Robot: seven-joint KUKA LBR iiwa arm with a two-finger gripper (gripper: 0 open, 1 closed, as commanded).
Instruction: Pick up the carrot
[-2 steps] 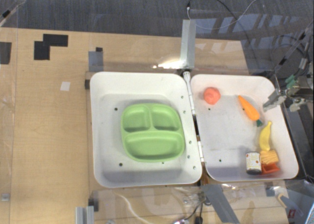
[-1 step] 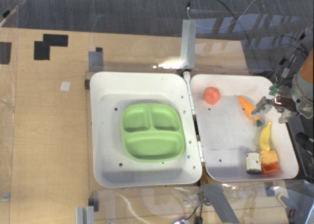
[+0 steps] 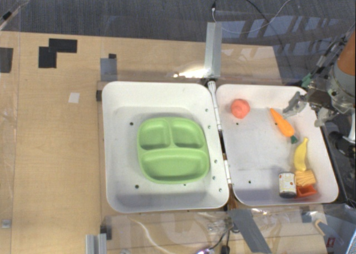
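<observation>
Lying in the right bin (image 3: 261, 191), the carrot (image 3: 282, 123) is resting untouched between a pink ball (image 3: 240, 108) and a banana (image 3: 301, 154). The claw (image 3: 297, 104) is hovering just beside its upper end, fingers spread apart, gripping nothing.

A green divided plate (image 3: 172, 150) sits in the left bin (image 3: 119, 191). In the right bin (image 3: 256, 183) lie a pink ball (image 3: 241, 108), the carrot (image 3: 282, 123), a banana (image 3: 301, 154) and a small can (image 3: 287, 185). The gripper (image 3: 303, 102) hovers just right of the carrot.
</observation>
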